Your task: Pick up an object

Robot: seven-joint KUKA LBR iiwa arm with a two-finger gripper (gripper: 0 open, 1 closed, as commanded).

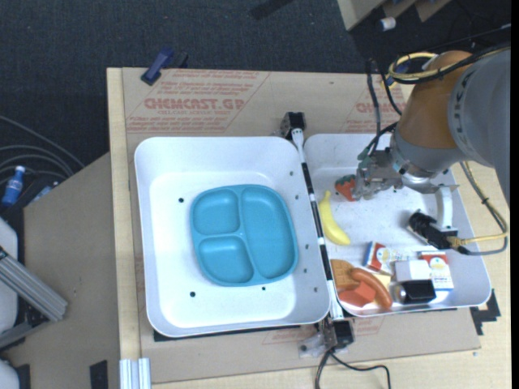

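Note:
My gripper [366, 180] is low in the right bin [474, 286], near its far left corner. A small red object [346, 190] lies right against its left side; whether it is held is unclear. A yellow banana [331, 224] lies along the bin's left wall, just in front of the gripper. At the bin's front sit an orange and red item [361, 287], a small red and white carton [378, 257], a white box [435, 267] and a black block [413, 291]. The grey arm with its orange band [434, 112] hides the bin's far right part.
The left bin [154, 217] holds a blue divided plate [243, 233] in its middle. A black part with a yellow cable [427, 227] hangs over the right bin. A blue clip [158, 66] lies on the bench's far edge. Cables run along the left.

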